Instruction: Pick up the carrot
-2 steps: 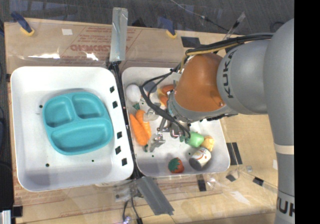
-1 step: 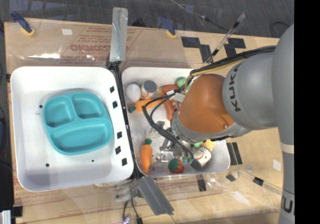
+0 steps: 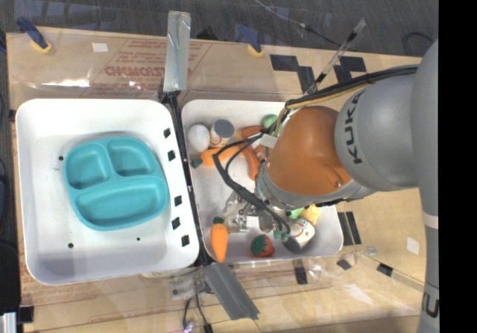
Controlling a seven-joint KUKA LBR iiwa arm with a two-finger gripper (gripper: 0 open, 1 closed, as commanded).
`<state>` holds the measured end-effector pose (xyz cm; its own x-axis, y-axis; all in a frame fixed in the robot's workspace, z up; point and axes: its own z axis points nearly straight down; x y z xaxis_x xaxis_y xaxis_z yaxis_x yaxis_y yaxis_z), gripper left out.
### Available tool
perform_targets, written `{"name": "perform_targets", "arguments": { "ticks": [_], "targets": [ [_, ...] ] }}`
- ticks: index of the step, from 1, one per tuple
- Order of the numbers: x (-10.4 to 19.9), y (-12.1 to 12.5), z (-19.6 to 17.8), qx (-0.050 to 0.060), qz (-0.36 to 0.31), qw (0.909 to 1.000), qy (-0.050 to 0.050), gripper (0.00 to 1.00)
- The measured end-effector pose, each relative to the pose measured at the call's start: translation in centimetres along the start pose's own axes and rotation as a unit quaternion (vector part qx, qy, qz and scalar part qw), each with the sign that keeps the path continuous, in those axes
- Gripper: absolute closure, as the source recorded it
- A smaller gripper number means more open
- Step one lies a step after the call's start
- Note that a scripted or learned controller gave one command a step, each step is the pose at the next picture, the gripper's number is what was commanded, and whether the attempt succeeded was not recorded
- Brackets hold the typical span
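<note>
I begin at the near edge of the right bin (image 3: 195, 197). There lies one carrot (image 3: 218, 241), orange with a small green top. It is close to the near left corner of this bin, with the green end pointing away to the far side. Just to the right of it lies one round red thing with green on it (image 3: 261, 246). It does not touch the carrot.

My pincer (image 3: 257, 221) hangs a little farther in, above the floor of the bin. It is near the carrot, slightly to the right of it. I cannot tell if it is apart or together, because the metal parts and black cables cover each other. I see nothing held in it. To the right of it, partly under my wrist, are one white and red piece (image 3: 302, 232) and one yellow piece (image 3: 311, 214).

Farther in, I count two orange pieces that I cannot name: one (image 3: 253, 165) beside my orange band (image 3: 305, 153), and one (image 3: 250, 132) near the far wall. By the far wall there are also one white egg (image 3: 198, 135), one grey-blue round thing (image 3: 222, 129) and one green thing (image 3: 270, 123).

There are two bins. The left bin (image 3: 37, 130) holds one teal plate (image 3: 115, 182) with three compartments.
</note>
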<state>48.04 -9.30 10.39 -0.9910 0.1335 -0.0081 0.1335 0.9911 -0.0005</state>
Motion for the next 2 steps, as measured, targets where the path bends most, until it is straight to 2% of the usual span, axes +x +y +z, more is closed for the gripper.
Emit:
{"name": "perform_targets", "arguments": {
  "ticks": [1,2],
  "targets": [
    [0.9,6.2,-12.3,-0.001,-0.127,0.992,0.0,1.0],
    [-0.8,0.8,-24.1,0.001,-0.193,0.9811,-0.001,1.0]
  ]
}}
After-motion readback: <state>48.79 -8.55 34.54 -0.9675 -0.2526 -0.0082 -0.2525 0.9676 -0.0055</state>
